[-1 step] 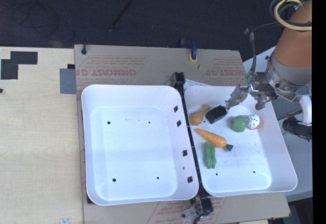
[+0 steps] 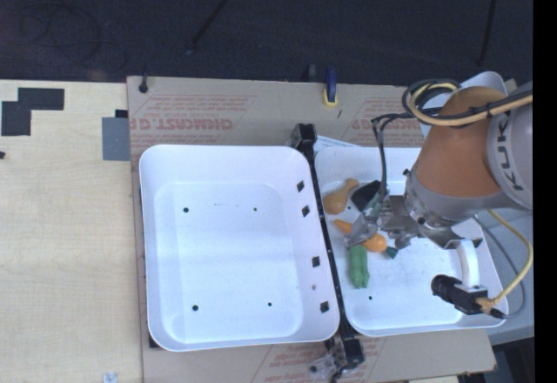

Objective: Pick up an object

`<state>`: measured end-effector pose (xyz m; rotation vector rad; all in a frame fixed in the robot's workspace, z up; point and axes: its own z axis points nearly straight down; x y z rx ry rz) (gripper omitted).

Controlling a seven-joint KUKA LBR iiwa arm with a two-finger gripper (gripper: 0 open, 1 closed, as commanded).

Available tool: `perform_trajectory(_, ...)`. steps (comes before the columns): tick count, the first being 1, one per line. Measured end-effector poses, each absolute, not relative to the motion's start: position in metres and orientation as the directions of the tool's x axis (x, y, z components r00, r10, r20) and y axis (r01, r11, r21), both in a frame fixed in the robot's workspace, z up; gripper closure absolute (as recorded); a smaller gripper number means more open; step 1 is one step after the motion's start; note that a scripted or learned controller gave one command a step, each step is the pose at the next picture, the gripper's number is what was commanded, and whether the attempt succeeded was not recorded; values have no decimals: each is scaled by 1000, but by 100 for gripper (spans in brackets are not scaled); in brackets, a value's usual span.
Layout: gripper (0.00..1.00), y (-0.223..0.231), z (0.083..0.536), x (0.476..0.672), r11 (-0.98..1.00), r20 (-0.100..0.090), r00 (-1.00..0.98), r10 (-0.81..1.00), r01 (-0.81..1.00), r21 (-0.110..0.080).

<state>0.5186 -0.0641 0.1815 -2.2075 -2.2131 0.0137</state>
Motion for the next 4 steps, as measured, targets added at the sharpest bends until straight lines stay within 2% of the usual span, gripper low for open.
perform_trajectory(1, 0, -123, 137, 564, -2, -2, 2, 1000, 1000, -4)
perform_trajectory(2, 0, -81, 87, 571, 1, 0, -1, 1000, 1000, -1)
perform_trajectory(3, 100, -83, 97, 570, -6, 1, 6, 1000, 1000, -5)
perform_trajectory(4, 100, -69, 257, 555, 2, 0, -2, 1000, 1000, 13)
